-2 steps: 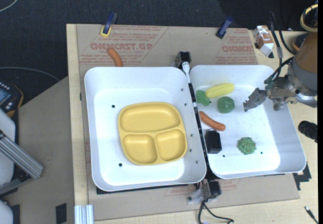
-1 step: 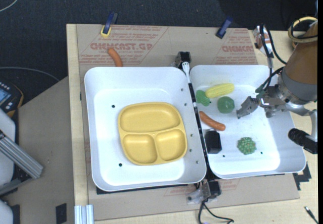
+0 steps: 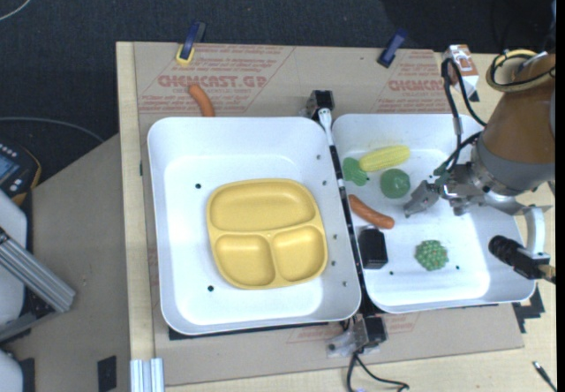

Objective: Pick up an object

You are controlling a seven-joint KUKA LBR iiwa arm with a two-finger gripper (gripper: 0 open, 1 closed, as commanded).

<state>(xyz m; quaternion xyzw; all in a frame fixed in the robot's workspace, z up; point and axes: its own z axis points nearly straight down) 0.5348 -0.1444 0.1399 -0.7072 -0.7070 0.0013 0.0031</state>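
Note:
The right bin (image 3: 468, 280) holds a yellow corn cob (image 3: 385, 157), a green ball (image 3: 395, 182), a small green leafy piece (image 3: 355, 171), an orange sausage (image 3: 371, 212), a black block (image 3: 373, 247) and a bumpy green broccoli-like piece (image 3: 432, 254). My gripper (image 3: 439, 204) hangs over the middle of this bin, just right of the green ball and above the broccoli piece. Its fingers look spread, with nothing between them. The arm's grey body and orange band cover the bin's right side.
In the left bin (image 3: 177, 169) lies a yellow divided plate (image 3: 265, 231). A second orange sausage (image 3: 202, 100) rests on the cardboard behind that bin. Clamps (image 3: 188, 44) hold the board's back edge, and cables run along the right bin's far corner.

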